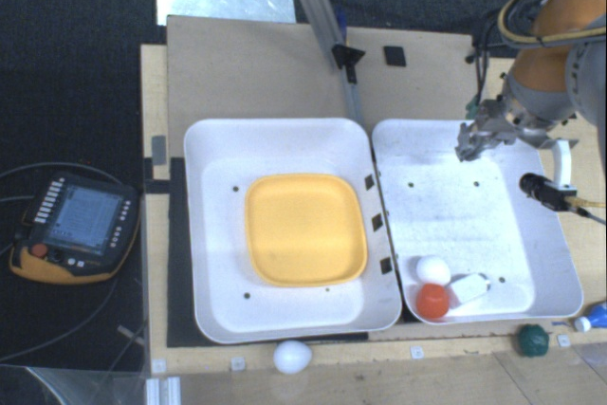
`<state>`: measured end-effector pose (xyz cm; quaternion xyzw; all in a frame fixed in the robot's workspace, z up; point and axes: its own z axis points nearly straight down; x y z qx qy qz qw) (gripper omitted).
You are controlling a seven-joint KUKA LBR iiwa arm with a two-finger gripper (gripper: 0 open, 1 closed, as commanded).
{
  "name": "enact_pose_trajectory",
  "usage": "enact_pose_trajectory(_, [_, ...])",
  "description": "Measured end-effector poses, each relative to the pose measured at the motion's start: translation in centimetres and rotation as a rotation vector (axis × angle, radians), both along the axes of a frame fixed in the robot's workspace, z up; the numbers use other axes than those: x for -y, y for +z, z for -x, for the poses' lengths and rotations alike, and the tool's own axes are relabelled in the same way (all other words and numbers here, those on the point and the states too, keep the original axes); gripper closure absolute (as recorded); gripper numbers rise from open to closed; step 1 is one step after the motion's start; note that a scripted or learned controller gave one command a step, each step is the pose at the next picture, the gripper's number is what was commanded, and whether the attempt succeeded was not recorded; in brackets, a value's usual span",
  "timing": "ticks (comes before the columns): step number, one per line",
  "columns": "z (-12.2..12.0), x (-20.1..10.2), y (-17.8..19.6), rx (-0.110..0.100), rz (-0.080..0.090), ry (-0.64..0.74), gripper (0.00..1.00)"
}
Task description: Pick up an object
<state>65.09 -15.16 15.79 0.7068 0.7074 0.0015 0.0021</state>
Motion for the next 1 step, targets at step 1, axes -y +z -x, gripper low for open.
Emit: enact_pose_trajectory(1, [0.84, 0.12, 4.99, 0.0, 0.0, -0.001, 1.0])
